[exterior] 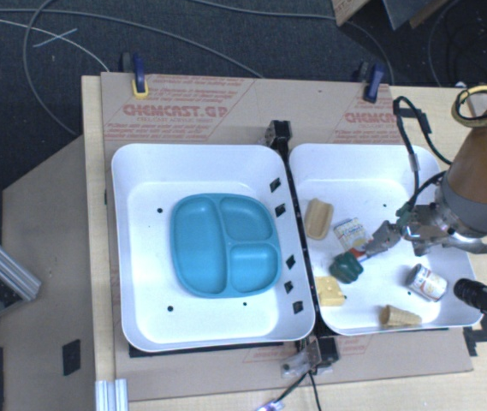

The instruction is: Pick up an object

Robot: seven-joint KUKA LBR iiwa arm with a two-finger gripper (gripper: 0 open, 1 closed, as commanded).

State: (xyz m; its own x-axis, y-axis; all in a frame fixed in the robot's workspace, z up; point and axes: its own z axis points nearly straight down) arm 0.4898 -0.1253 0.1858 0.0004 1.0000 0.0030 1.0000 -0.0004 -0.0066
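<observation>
Far to the claw's left, in the left bin (132, 229), we log a blue divided plate (225, 244). Nearer, still to its left: a tan block (317, 218), a wrapped packet (348, 229), a yellow wedge (329, 292). Just below the claw (371, 245) sits a dark green object (346, 269), small, likely light and firm; we would take it across its middle. Whether the claw grips anything, we cannot tell. To its right: a small can (427, 282).
</observation>
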